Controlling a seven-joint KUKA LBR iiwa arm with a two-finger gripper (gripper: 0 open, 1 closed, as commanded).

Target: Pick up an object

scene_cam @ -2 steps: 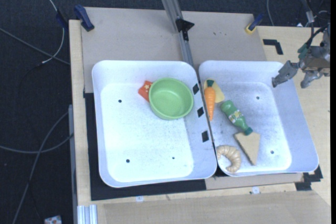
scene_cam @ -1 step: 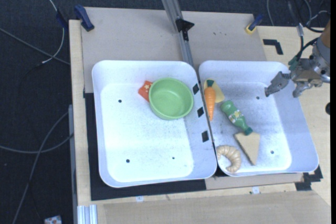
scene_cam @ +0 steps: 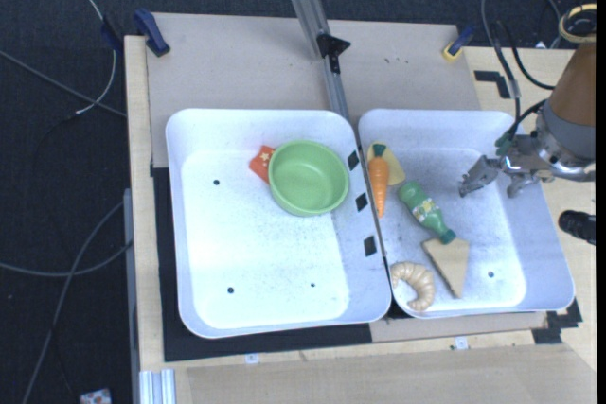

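The right bin (scene_cam: 530, 232) held the candidate objects along its left and lower parts: a toy carrot (scene_cam: 379, 184) lay against the left wall with a pale yellow piece (scene_cam: 393, 167) just beside its top, a green bottle (scene_cam: 425, 212) lay slanted near the middle, a tan wedge (scene_cam: 449, 264) touched the bottle's lower end, and a beige croissant (scene_cam: 415, 284) sat in the lower left corner beside the wedge. The gripper (scene_cam: 494, 177) hung over the bin's upper right area, well apart from these things, its jaws spread apart with nothing between them. In the left bin (scene_cam: 199, 232) a green bowl (scene_cam: 308, 177) stood upright near the upper right corner, with a red-orange object (scene_cam: 259, 163) partly hidden at its left rim. Both bins rested side by side on the table (scene_cam: 237, 61).
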